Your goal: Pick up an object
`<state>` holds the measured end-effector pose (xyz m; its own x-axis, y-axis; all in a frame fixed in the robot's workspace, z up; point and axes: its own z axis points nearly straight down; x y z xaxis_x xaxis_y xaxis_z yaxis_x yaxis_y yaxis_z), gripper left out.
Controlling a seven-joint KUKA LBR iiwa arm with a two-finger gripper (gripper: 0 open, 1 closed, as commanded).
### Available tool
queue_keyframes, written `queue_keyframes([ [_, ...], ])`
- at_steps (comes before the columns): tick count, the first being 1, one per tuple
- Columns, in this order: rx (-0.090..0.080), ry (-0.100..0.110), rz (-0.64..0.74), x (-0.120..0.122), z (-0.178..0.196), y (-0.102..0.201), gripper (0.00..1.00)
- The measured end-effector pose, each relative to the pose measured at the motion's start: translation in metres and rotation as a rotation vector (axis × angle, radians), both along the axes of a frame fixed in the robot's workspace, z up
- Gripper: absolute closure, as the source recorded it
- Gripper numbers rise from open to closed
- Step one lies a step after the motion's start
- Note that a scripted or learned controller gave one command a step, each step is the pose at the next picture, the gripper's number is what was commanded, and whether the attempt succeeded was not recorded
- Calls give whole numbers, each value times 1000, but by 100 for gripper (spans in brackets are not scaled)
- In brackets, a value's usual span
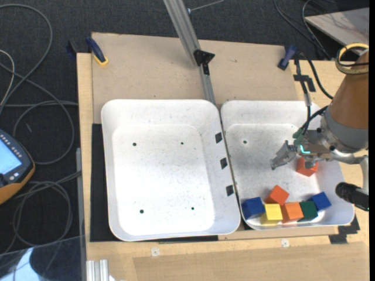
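My gripper [295, 160] hangs low over the right bin [258, 122], in its right half. It looks open, with one grey finger [282, 156] splayed out to the left. A red block [306, 168] sits directly below the gripper body, partly covered by it; I cannot see it clamped. Along the bin's front edge lie a blue cube [252, 206], a yellow cube [273, 212], an orange cube [279, 194], another orange cube [291, 211], a green cube [308, 209] and a second blue cube [320, 201].
The left bin [117, 122] sits beside the right one, with a row of black clips [223, 163] on the shared wall. A slanted metal pole [190, 34] rises behind the bins. Cables run along the right side.
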<state>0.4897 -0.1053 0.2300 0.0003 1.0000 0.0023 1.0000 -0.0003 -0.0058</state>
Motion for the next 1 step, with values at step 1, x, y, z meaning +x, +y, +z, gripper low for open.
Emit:
queue_keyframes([
  [1,-1,-6,1,1,2,0,0],
])
